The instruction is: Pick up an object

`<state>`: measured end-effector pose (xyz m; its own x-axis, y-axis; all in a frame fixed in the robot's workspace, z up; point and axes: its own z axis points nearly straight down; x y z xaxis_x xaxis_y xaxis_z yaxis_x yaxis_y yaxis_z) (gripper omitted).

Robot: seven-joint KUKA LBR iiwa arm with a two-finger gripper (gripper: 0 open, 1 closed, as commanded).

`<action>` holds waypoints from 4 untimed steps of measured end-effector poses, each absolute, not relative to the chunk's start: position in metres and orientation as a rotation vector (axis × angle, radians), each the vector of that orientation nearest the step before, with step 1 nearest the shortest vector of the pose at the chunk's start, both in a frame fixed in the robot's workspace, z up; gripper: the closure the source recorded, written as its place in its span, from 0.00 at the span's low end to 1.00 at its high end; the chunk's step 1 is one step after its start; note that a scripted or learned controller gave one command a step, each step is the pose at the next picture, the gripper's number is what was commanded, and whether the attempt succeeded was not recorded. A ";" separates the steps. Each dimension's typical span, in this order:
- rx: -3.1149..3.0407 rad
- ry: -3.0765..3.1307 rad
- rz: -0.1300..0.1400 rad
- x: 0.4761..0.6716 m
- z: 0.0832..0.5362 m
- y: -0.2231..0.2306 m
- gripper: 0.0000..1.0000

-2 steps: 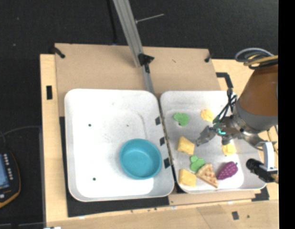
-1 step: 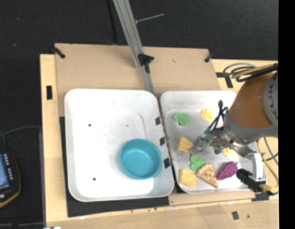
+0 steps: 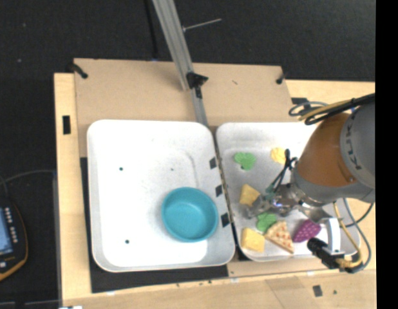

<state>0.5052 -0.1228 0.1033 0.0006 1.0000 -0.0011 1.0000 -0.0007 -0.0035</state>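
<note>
In the right bin (image 3: 250,137) lies a scatter of small toy food pieces, any of which could serve as the object to pick up. A green piece (image 3: 245,161) sits toward the bin's far left, with a small yellow piece (image 3: 278,154) just beside it to the right. Nearer the middle lies a yellow wedge (image 3: 249,194), and below it a second green piece (image 3: 266,221). Along the near edge rest a yellow block (image 3: 253,240), a pizza slice (image 3: 280,236) touching or almost touching it, and a purple piece (image 3: 306,230) just to the right of the slice.

The gripper (image 3: 271,203) hangs low over the middle of this bin, between the yellow wedge and the second green piece, close to both. Its metal parts are blurred against the bin floor, so whether the fingers are spread or closed cannot be told, and nothing can be seen caught between them. Above it the arm (image 3: 331,156) comes in from the right, its orange band broad over the bin's right side, with cables looping around the wrist.

The left bin (image 3: 122,147) holds a blue bowl (image 3: 189,214), upright, near its front right corner and well apart from the toy pieces. Both bins sit side by side on the desk (image 3: 134,92). A grey metal rail (image 3: 175,37) slants across the desk's far side. At the far left edge, off the desk, is a handheld controller (image 3: 6,234) with an orange rim.
</note>
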 end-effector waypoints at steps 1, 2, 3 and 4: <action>-2.231 -2.216 -0.006 0.508 0.117 -0.123 1.00; -2.223 -2.230 -0.007 0.506 0.180 -0.128 1.00; -2.223 -2.231 -0.007 0.514 0.238 -0.137 1.00; -2.222 -2.232 -0.007 0.516 0.292 -0.138 1.00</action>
<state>0.5159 -0.1379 0.2920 -0.0043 1.0000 -0.0024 1.0000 0.0043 0.0086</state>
